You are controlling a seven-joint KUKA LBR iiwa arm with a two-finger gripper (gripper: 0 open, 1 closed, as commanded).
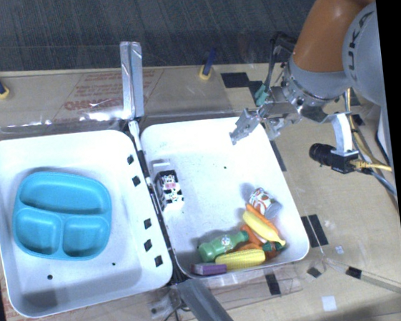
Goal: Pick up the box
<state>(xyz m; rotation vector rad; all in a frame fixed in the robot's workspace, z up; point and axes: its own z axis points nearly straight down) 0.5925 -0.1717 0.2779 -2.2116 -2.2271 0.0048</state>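
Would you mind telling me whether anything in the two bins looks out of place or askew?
Nothing looks spilled or damaged. The small box lies alone against the right bin's left wall, while the toy foods are heaped in its near right corner. The blue tray sits slightly askew in the left bin.

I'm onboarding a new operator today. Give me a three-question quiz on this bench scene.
1. True or false: the gripper holds the box.
2. Which bin holds the blue tray: A left, B right?
3. Fill in: the toy foods are piled in the right bin's ____ corner in the camera view.

Key: 1 false, the gripper hangs over the bin's upper edge, apart from the box; 2 A; 3 lower right.
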